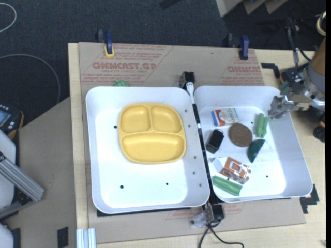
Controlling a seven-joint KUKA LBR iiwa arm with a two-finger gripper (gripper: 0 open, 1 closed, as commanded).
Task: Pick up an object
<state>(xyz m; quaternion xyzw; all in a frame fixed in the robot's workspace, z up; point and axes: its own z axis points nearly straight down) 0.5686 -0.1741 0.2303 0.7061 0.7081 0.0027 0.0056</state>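
Gripper (pixel 278 107) over right bin (pixel 297 154) rim (near green obj (pixel 261 125)).

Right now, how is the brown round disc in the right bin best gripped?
The brown disc lies flat, so come straight from above and pinch across its rim. Close along the upper-left to lower-right line; the green pieces crowd its right edge.

Around my bench (pixel 46 138) of pale wood I see a dark blue-grey carpet floor (pixel 46 14) with a thin light cable (pixel 31 61) lying on it, and brown cardboard (pixel 155 61) held down by two blue clamps (pixel 108 41).
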